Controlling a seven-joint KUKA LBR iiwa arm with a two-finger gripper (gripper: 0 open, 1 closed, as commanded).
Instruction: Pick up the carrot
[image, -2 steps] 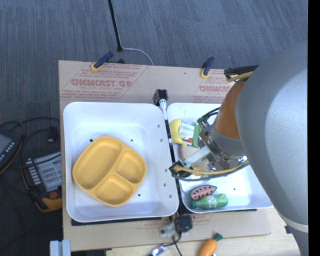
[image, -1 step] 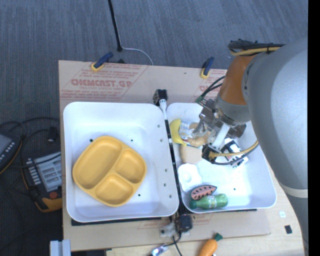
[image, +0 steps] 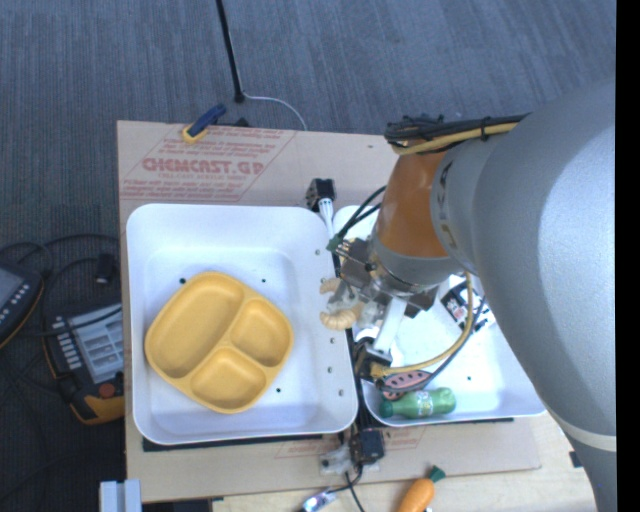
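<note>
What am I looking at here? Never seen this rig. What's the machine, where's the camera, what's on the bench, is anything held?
One picture, from a fixed camera above the bench, looking down at a slant. The big grey shape on the right with the orange band is a robot arm; it reaches in from that side. Its gripper hangs over the divide between two shallow white bins. Whether the jaws are open or shut can't be read from this angle, and nothing is visibly held.

The left bin holds a yellow divided plate. The right bin holds a green bottle lying on its side, with a watermelon-slice toy just above it. The rest is hidden by the arm.

The carrot, the thing to be picked up, lies outside both bins at the bench's near edge.
</note>
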